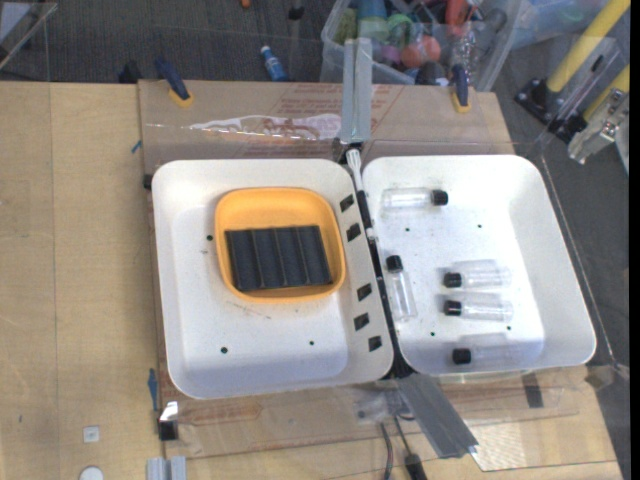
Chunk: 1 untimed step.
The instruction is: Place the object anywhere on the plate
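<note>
In the left bin (190, 358) sits an orange plate (279, 206) with a dark ridged block (278, 257) lying on it. In the right bin (560, 308) lie five small clear vials (477, 309) with black caps, spread apart. I cannot tell the state of the end effector.

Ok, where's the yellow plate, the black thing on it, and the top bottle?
plate (228, 211): camera view, bare rim, upper left.
black thing (278, 258): camera view, its middle.
top bottle (410, 199): camera view, clear body.
</note>
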Tool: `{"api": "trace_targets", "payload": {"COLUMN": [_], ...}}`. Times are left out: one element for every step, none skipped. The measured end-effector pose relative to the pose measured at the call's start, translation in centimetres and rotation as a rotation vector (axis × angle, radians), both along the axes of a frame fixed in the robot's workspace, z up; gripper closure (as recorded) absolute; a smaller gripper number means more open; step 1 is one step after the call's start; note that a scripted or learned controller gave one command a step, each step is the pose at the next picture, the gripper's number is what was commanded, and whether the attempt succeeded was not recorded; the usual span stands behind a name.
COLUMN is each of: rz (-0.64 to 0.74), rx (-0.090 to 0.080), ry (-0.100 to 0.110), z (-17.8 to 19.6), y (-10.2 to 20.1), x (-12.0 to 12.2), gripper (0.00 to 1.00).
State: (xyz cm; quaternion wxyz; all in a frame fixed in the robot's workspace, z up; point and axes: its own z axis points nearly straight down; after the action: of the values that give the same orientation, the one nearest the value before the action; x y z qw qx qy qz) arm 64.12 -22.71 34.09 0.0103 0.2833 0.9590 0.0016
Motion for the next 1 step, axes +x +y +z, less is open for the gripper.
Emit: {"api": "trace_targets", "payload": {"rz": [0.267], "rx": [-0.004], "ry": [0.009], "z": [8.45], "y": [0.56], "x": [0.50], "gripper": [1.00]}}
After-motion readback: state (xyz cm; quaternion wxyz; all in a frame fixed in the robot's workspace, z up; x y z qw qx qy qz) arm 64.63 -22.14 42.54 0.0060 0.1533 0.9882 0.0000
